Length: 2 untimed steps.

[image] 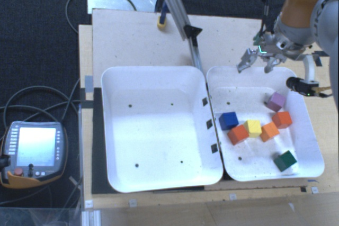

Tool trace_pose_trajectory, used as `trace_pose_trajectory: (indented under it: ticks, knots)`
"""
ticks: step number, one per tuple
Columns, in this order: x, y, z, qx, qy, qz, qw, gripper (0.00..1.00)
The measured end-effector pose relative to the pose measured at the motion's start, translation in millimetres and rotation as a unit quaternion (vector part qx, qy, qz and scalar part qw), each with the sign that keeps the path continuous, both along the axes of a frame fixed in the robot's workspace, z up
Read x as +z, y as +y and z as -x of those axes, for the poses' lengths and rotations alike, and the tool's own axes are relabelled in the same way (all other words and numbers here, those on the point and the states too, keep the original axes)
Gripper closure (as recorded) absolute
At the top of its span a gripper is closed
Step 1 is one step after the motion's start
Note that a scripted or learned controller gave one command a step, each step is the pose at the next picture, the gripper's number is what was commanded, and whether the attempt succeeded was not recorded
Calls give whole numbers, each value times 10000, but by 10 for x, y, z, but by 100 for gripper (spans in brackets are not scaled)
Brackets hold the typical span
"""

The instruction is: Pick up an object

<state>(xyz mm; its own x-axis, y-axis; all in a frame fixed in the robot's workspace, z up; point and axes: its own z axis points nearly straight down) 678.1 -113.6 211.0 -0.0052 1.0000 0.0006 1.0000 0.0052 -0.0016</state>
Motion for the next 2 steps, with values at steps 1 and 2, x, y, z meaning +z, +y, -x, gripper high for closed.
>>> trace_pose_trajectory:
  ticks: [1,2]
  knots:
    - [27,-1,-8,5,-19,8,10000,0]
    - [-570,-29,-64,2,-1,7,10000,0]
